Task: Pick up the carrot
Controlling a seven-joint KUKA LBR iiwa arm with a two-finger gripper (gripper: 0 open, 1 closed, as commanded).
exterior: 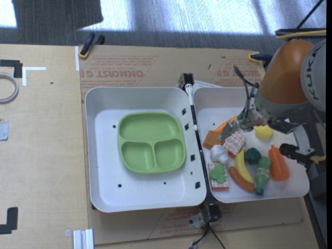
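Note:
In the right bin (295, 191), an orange tapered piece that I take for the carrot (226, 124) lies near the bin's back left, partly hidden under the gripper. My gripper (239, 122) hangs low over the carrot's right end, under the grey wrist and the orange band (285, 74). From this slant I cannot tell whether the gripper touches the carrot. The carrot looks to be resting among the other toys rather than lifted.
Around it lie a brown cracker (212, 138), a small printed box (234, 142), a white garlic (218, 152), a banana (240, 163), broccoli (252, 155), a lemon (264, 132), a sausage (241, 180), a green bottle (261, 173) and a fat orange-red toy (278, 165). The left bin (98, 154) holds a green divided plate (152, 142).

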